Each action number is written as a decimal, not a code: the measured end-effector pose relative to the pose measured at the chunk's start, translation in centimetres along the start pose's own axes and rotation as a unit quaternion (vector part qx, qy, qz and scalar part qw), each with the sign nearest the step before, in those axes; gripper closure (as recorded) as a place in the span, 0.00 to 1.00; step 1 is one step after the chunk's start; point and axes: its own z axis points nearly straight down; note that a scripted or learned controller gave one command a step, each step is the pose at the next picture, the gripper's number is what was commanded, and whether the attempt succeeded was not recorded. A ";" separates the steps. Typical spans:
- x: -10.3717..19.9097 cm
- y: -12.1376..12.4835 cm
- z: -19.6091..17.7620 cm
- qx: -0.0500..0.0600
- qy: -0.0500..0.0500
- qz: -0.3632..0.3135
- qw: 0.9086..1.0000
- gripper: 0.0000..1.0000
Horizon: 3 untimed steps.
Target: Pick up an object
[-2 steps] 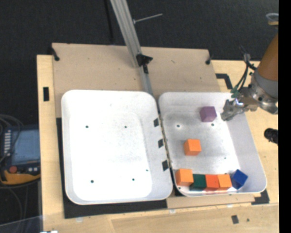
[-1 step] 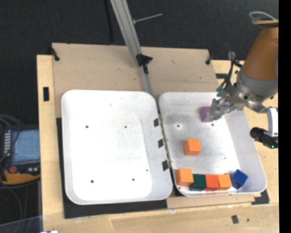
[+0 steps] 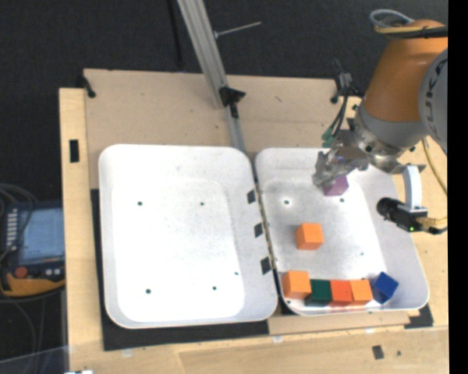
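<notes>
Two shallow white bins sat side by side: the left bin (image 3: 175, 236) and the right bin (image 3: 390, 240). In the right bin lay four orange cubes (image 3: 310, 235), one green cube (image 3: 320, 291) and one blue cube (image 3: 384, 286). The gripper (image 3: 332, 176) hung over the right bin's far part, closed around a purple block (image 3: 336, 184).

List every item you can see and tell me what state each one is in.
Hand: low over the right bin, at a purple block.
Lone orange cube: loose, mid-bin.
Row of blocks: lined along the near wall.
Left bin: sitting flat beside the right one.
</notes>
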 end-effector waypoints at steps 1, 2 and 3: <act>5.2 0.9 -0.8 0.001 0.000 0.000 1.000 1.00; 9.6 1.2 0.2 0.003 0.000 0.001 1.000 1.00; 14.3 1.6 1.4 0.003 0.000 0.001 1.000 1.00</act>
